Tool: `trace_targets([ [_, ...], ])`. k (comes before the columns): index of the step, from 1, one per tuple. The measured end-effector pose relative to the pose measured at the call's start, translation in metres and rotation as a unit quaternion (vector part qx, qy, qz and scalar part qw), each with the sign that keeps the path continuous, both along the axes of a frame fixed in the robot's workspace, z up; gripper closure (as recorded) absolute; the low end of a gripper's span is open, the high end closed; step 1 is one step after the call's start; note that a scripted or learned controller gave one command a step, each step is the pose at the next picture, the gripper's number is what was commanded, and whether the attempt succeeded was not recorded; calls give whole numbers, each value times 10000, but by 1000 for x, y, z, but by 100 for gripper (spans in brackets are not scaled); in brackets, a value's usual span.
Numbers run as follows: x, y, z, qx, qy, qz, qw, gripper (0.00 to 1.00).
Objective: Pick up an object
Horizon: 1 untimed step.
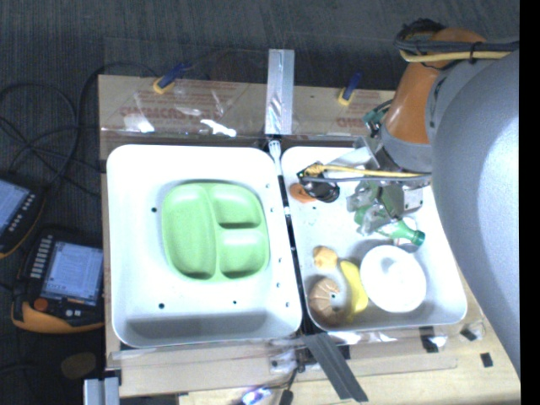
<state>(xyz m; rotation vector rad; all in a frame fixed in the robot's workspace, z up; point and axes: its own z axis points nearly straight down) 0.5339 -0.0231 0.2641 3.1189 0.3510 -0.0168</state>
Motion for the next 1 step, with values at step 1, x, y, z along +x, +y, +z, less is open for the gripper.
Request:
trace_targets([
  [1, 58, 53, 8, 19, -26, -66, 10000, 100],
])
